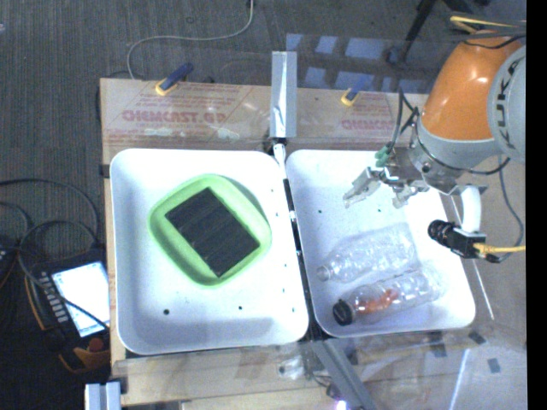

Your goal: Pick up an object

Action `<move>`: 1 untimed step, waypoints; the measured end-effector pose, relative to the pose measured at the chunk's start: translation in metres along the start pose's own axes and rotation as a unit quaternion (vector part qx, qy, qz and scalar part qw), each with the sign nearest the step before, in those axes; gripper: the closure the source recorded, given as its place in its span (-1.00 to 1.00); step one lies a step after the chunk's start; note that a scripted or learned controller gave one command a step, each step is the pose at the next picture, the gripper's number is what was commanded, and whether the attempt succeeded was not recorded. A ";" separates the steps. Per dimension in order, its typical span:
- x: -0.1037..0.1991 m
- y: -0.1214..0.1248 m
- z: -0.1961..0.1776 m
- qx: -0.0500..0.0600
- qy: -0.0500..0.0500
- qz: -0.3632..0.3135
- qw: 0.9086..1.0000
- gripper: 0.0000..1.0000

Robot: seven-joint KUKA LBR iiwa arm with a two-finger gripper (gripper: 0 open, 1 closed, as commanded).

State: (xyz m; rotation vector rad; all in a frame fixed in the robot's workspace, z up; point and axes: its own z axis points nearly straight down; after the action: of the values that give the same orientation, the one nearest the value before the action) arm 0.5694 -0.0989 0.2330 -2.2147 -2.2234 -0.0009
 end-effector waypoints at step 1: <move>-0.072 -0.052 0.052 0.000 -0.002 0.021 1.000 -1.00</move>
State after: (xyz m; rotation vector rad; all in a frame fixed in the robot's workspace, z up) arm 0.5177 -0.1709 0.1807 -2.2615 -2.1788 0.0029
